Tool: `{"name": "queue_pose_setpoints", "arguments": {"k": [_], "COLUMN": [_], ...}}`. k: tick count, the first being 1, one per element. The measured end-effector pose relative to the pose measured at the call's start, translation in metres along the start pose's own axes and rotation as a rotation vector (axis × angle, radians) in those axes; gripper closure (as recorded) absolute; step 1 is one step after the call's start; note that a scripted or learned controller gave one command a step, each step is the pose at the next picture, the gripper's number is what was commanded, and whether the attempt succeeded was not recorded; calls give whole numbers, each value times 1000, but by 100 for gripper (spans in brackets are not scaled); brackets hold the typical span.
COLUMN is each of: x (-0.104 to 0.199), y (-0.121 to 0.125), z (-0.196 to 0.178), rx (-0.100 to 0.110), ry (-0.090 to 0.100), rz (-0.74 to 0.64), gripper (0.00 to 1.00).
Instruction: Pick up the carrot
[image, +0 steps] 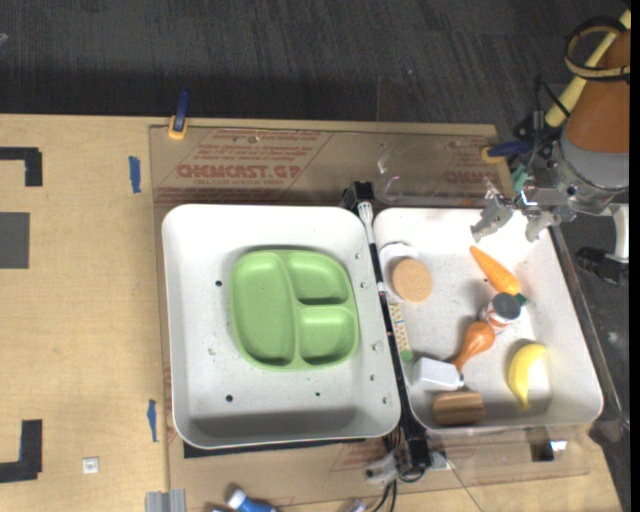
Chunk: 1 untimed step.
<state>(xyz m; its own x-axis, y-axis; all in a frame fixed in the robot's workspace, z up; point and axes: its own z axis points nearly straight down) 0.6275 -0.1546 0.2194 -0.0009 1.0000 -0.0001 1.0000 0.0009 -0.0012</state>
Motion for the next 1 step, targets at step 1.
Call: {"name": "queue_pose_setpoints", "arguments": {"k": [1], "x": [-42], "y": [8], "z": [123], "rx": [-5], "ry": [-1], "rz": [82], "gripper": [0]}}
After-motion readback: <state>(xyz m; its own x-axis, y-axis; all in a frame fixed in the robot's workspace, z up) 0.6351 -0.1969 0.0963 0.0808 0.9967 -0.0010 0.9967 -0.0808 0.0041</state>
